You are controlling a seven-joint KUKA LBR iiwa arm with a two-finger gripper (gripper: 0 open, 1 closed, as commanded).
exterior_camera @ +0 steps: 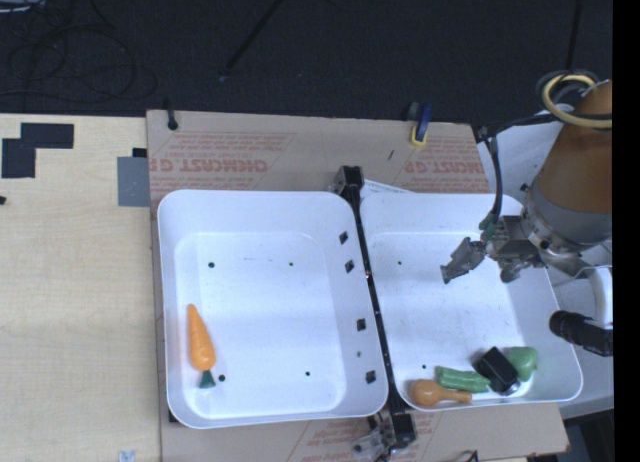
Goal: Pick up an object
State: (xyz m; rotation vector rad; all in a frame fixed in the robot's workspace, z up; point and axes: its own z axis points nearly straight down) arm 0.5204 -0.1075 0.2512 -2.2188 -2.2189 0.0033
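Hovering with fingers spread and nothing between them, the gripper [487, 262] hangs above the right bin [400, 350], whose near corner holds a toy pile [480, 378], probably light, stiff, slippery plastic, best pinched across a narrow middle.

Even overhead light, bins [260, 215] v. bright, bg dark, slightly soft.
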